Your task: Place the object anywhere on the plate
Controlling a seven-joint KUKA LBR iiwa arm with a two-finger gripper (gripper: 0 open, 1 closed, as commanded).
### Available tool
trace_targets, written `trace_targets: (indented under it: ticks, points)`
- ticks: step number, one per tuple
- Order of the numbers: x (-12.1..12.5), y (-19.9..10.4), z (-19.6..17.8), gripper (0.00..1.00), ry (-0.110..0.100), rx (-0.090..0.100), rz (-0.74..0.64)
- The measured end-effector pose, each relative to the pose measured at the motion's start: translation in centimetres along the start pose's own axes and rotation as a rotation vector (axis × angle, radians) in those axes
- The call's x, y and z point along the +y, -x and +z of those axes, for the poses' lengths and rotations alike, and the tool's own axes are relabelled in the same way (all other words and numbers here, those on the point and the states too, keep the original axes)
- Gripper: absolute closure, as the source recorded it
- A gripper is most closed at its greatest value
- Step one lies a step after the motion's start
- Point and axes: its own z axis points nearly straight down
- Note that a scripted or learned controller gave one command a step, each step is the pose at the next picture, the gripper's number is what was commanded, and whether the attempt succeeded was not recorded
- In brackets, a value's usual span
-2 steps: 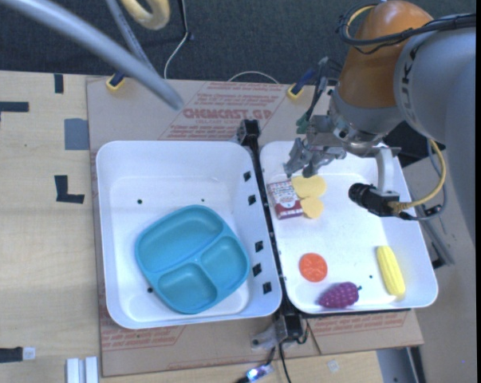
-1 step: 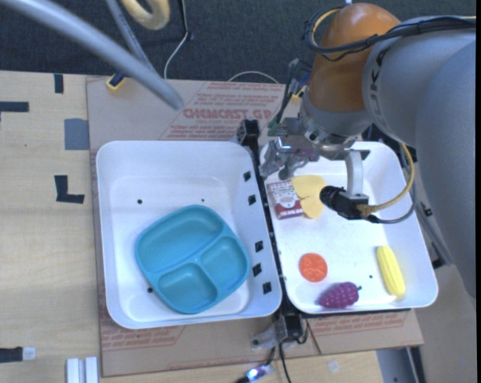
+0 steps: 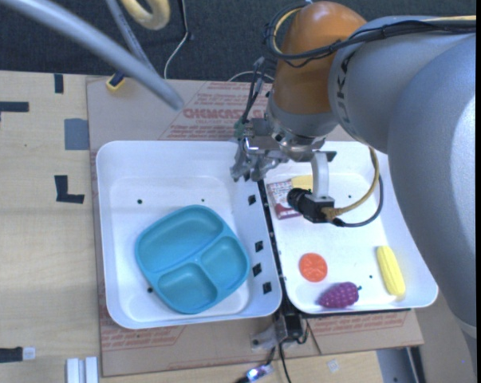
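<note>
A light blue divided plate lies in the left bin, toward its front. In the right bin lie an orange round fruit, a purple bunch of grapes and a yellow corn cob. A red-and-white packet and a yellow piece sit near that bin's back left, partly hidden by the arm. My gripper hangs over the divider between the bins at the back, above and behind the plate. I see nothing held in it.
The grey arm with its orange band covers the back of the right bin. A black fitting with a yellow cable hangs over that bin. A grey pole crosses the top left.
</note>
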Motion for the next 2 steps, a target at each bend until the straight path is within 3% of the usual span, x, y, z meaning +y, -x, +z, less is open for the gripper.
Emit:
trace_targets:
  ticks: [1, 2]
  points:
    - [-0.15, -5.25, 0.44, 1.0, -0.001, -0.001, 0.0]
    - [-0.12, -4.93, 0.41, 0.0, -0.001, -0.003, 0.005]
